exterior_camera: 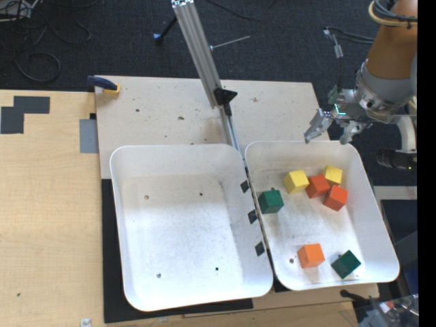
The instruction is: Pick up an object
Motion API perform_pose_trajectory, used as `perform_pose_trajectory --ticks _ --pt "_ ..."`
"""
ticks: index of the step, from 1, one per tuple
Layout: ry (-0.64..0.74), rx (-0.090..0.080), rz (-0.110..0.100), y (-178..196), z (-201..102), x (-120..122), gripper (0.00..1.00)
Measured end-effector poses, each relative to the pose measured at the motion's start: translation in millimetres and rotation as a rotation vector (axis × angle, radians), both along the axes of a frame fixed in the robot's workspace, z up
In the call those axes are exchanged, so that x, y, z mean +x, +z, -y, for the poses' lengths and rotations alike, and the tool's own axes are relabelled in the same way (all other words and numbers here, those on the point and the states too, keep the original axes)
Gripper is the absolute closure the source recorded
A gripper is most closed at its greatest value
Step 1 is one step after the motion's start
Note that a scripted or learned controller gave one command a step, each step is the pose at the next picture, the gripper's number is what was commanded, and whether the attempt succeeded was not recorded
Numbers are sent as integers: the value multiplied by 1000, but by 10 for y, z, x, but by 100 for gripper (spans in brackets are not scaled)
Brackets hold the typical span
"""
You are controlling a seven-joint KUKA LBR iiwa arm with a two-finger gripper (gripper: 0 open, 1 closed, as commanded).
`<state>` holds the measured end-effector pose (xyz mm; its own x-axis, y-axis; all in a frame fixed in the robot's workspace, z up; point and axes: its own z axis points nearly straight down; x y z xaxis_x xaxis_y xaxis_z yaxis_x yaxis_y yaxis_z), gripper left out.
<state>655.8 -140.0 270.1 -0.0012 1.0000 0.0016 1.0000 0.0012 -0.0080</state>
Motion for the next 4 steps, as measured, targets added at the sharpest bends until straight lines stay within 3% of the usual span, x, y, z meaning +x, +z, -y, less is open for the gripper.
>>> perform_pose_trajectory --ticks 1,3,4 --pt "3 -2 5 32 -3 8 0" --pt "-3 -1 0 -905 88 32 0" --pt "0 0 0 -1462 -4 57 0"
